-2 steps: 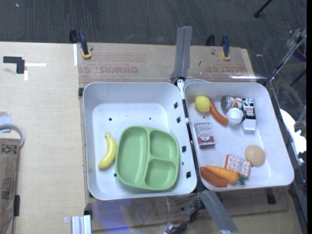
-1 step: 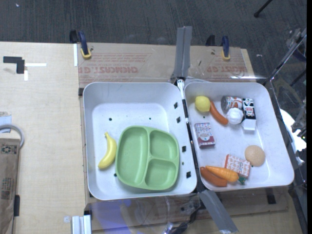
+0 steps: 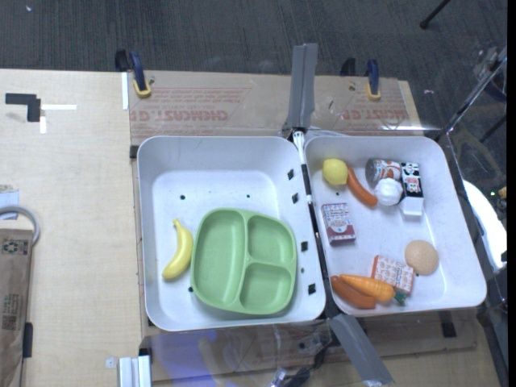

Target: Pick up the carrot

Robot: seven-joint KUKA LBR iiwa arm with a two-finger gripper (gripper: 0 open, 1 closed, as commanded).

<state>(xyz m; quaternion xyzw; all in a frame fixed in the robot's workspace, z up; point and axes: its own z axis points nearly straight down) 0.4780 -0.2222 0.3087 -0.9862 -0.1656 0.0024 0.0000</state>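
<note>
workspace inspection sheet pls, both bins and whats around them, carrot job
surface: two white bins, left bin and right bin, side by side on a wooden bench
job's things: one carrot at the right bin's front edge, another carrot by the lemon
clutter: banana and green divided plate in the left bin; small red box, round bun, packet, can in the right bin
grippers: nothing seen
cables: nothing seen
surroundings: two clamps on cardboard behind the bins, dark floor beyond
</note>
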